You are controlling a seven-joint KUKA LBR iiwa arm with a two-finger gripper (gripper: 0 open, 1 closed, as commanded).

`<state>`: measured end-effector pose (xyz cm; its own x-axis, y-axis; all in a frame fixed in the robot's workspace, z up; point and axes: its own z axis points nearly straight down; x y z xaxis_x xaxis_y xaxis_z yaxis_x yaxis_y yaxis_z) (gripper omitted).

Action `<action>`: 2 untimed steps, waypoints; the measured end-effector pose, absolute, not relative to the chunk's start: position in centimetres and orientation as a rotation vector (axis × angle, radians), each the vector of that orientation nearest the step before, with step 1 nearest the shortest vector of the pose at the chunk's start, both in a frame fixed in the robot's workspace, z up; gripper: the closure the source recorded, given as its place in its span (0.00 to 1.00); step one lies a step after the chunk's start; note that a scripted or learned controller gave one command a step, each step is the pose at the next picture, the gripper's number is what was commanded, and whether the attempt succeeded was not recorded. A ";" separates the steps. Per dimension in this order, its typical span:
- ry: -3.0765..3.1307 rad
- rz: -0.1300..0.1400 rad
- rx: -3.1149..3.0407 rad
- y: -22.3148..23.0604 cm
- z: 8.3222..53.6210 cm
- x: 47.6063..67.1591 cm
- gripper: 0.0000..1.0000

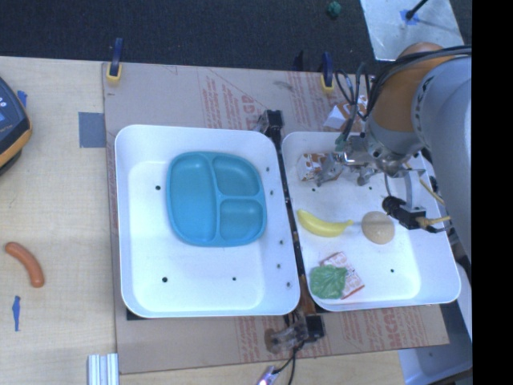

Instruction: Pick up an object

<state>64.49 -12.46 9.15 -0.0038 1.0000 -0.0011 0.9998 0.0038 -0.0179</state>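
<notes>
The arm is reaching in over the right bin [449, 283], its gripper [346, 160] hanging low at the bin's far end, just beside a small brown-and-white wrapped item [314, 167]. Whether the jaws are apart or together, there is no telling from here: the wrist hardware is blocking them, and nothing is visibly being held.

The candidates are all lying in that right bin. The wrapped item is sitting nearest the tool, the yellow banana [323, 224] is lying across the middle, a beige round ball-like object [377, 228] is resting just beside the banana's tip, and a green leafy toy [328, 281] is lying on a red-and-white packet [345, 273] near the front edge.

The risk is looking real here. The wrapped item is small and flat, so the tool is likely to be closing on air or nudging it toward the bin wall. The round object is probably going to roll if clipped. The dangling cables [413, 207] are hanging close over it too, and could be snagging or dragging something. The blue divided plate [216, 198] is sitting in the left bin [136, 287], well apart from the action.
</notes>
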 end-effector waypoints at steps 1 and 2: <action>-2.208 0.022 -2.189 -15.7 9.1 65.2 0.00; -2.224 0.004 -2.217 -19.8 11.8 57.9 0.00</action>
